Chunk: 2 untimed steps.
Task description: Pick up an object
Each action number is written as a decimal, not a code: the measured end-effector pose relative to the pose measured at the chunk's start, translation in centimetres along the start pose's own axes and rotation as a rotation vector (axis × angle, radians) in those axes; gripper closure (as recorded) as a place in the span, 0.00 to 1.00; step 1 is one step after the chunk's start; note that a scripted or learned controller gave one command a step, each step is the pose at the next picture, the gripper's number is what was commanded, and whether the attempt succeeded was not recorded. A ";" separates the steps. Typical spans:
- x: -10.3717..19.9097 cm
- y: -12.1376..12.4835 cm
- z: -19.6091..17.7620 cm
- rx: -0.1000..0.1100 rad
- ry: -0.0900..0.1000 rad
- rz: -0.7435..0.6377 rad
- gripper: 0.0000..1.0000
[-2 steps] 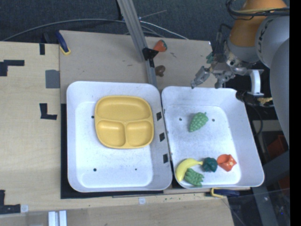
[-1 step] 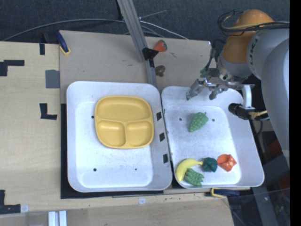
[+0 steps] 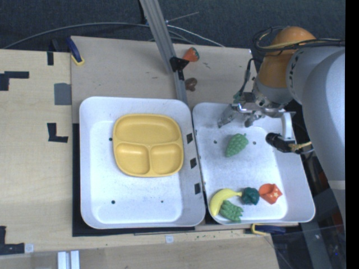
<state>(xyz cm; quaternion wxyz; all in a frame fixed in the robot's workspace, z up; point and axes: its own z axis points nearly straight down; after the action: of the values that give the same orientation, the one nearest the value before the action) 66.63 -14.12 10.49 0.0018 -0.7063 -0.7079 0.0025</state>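
Currently gripper (image 3: pixel 235 116) hangs over right bin's (image 3: pixel 291 203) far edge, fingers parted a little, nothing between them.
Green grapes (image 3: pixel 236 144) lie just below the fingertips, apart from them. Further down, at the bin's near edge: banana (image 3: pixel 220 197), small green piece (image 3: pixel 230 210), dark green piece (image 3: pixel 250 195), orange piece (image 3: pixel 270 193). Yellow tray (image 3: pixel 148 144) sits in left bin (image 3: pixel 92 206), well left of the fingers.

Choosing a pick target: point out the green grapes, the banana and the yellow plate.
green grapes (image 3: pixel 236 144), camera view, middle of the bunch
banana (image 3: pixel 220 198), camera view, middle of its curve
yellow plate (image 3: pixel 148 129), camera view, top compartment
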 end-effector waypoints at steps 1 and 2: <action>0.1 0.1 -1.4 -0.004 0.000 -0.002 1.00; -0.2 -0.4 -7.5 -0.011 0.000 0.001 1.00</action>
<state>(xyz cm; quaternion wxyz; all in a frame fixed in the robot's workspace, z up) 66.31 -14.36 18.00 -0.0022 -0.7068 -0.7074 -0.0013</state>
